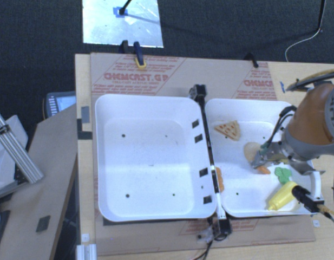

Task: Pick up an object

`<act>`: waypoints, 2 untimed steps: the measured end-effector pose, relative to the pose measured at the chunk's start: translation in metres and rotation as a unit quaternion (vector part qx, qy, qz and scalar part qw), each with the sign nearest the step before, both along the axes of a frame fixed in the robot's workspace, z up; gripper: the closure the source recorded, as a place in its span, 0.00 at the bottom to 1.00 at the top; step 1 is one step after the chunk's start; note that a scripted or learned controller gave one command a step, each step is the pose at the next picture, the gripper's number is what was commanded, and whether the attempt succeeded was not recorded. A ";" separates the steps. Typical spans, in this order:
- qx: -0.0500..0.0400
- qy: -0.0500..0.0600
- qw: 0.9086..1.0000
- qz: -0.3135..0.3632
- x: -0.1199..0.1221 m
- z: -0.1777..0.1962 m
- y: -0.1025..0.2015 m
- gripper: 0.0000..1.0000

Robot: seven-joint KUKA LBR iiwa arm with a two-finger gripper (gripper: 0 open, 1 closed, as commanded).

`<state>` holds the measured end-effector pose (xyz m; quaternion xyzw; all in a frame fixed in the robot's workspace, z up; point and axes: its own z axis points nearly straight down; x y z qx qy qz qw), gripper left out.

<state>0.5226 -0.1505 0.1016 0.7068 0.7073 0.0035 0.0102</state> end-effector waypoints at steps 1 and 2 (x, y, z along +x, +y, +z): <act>0.004 0.004 1.000 0.004 0.019 0.090 0.025 1.00; 0.006 0.009 1.000 0.005 -0.009 0.101 0.099 1.00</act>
